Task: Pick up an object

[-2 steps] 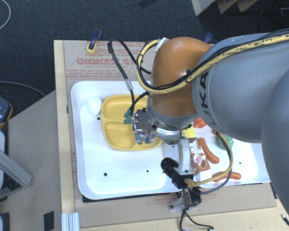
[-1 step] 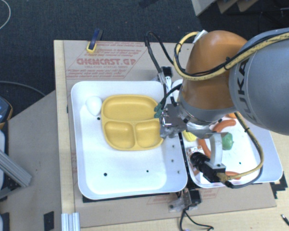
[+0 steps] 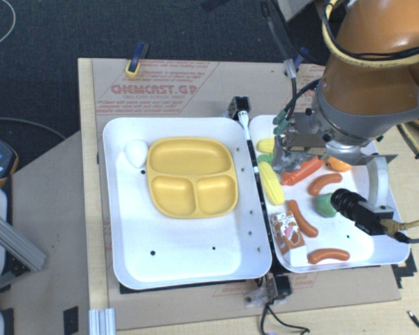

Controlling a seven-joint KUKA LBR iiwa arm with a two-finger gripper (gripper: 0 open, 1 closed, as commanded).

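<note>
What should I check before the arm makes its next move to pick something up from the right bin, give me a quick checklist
1. Gripper is over the right bin: ok.
2. A target lies close by: ok, the corn cob and carrot sit right beside it.
3. Finger opening: cannot tell, the wrist hides it.
4. Something already between the fingers: cannot tell.
5. Neighbours crowd the target: not ok, corn cob, carrot and sausage lie close together.
6. Yellow tray in the left bin is out of the way: ok.

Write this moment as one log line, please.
gripper: low in right white bin | beside: yellow toy corn cob, orange toy carrot | hold: unconfirmed
</note>
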